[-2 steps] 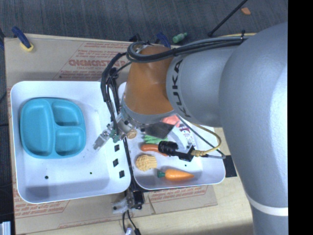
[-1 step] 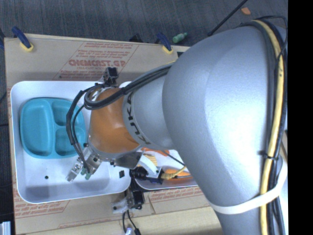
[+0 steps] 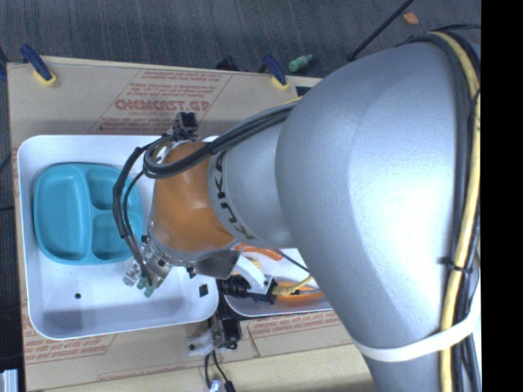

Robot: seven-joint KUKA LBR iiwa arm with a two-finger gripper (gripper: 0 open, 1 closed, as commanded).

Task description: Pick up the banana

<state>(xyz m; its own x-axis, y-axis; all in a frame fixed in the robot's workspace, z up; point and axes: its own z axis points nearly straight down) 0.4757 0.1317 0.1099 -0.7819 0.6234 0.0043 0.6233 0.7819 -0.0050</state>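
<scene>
My gripper hangs low over the left white bin, near its front right part, just off the lower right corner of a blue divided tray. The orange wrist band sits right above it. The grey arm covers most of the right bin. Only a sliver of that bin peeks out under the arm, with an orange and white item lying in it. I cannot make out a banana among what shows.
The blue tray fills the back left of the left bin. Both bins rest on a cardboard sheet held by blue clamps at the back edge. A small dark speck lies on the left bin's floor.
</scene>
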